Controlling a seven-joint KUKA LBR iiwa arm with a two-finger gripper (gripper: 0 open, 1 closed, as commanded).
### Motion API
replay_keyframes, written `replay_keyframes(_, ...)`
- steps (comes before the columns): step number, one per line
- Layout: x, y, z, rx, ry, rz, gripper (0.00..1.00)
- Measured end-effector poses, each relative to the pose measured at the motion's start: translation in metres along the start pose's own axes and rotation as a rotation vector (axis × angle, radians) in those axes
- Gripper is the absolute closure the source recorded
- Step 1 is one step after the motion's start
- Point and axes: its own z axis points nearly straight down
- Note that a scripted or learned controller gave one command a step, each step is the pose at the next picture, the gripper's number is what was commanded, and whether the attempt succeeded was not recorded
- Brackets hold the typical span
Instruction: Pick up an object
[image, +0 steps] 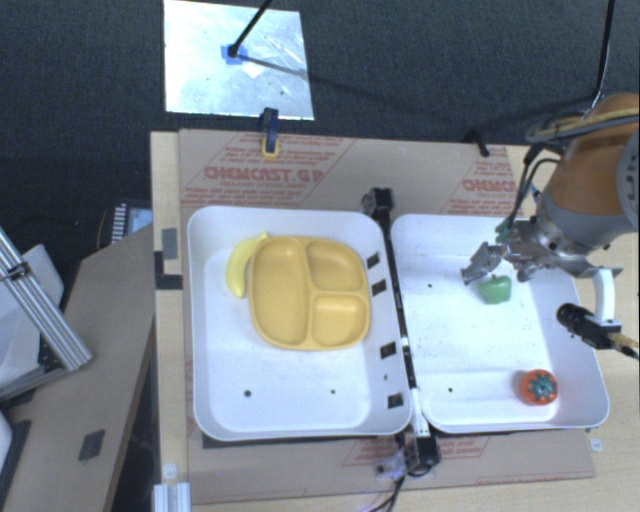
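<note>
While the arm reaches in from the right, its gripper (497, 268) hangs low over the right bin (450, 400).

Camera view: a small green object (495, 290) lies just under the gripper, likely the chosen target; whether the gripper is open or closed I cannot tell. An orange object (538, 386) sits nearer the front, well apart. Far to the left, a yellow divided plate (305, 292) covers part of a banana (238, 265).

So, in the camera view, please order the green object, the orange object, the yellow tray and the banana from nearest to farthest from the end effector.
1. Green object, right bin, just beneath the end effector.
2. Orange object, right bin's front corner.
3. Yellow tray, left bin.
4. Banana, on the tray's far-left side.
</note>
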Motion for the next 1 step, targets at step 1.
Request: replay_keyframes(1,0.0009,0.0003,0.0631,0.004,0.0,0.002,0.0)
